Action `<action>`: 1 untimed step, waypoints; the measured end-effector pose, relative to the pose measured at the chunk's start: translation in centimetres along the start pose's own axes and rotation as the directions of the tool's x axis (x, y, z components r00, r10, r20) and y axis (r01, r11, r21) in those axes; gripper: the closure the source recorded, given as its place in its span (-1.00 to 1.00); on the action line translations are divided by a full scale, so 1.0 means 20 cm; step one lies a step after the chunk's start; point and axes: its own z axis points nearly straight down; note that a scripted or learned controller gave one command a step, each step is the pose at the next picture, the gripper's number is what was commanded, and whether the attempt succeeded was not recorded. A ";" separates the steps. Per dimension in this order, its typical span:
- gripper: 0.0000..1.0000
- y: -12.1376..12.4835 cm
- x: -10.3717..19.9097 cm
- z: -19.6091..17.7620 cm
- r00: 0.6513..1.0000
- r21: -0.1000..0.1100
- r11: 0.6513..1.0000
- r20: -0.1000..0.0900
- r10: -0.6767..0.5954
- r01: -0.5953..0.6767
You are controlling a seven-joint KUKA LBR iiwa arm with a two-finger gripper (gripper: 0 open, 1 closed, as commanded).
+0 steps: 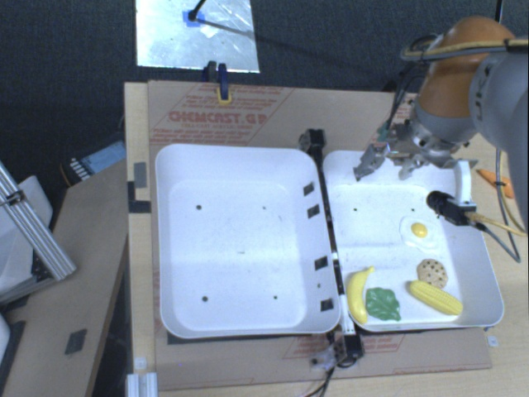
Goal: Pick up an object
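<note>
Toy food fills the near end of the right bin [488, 304]: a fried egg [418, 231] toward the middle, a cookie [431, 271] just below it, a corn cob [435, 298] near the front right corner, and a banana [358, 294] standing against the divider with a green leafy piece [383, 303] touching its right side. Any of these could serve as the object to pick up, and none is yet lifted.

Reaching in from the right, the grey arm with its orange band holds the gripper [387, 165] over the far left part of that bin, well apart from the food. Its two fingers stand spread, with nothing between them, which suits an approach rather than a carry. A black cylindrical fitting [447, 206] juts out beside the arm just above the egg.

White and bare, the left bin [173, 222] lies alongside, likely the drop-off side. Both bins sit on a cardboard sheet [223, 114] that keeps them level on the bench. The pieces cluster closely near the front, so a grasp on the banana or the leafy piece risks nudging its neighbour; the egg, lying flat and alone, offers clearer room but little height to pinch.
</note>
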 end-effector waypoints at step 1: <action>-1.00 0.14 0.41 -0.84 1.000 -0.022 1.000 -0.001 -0.010 0.010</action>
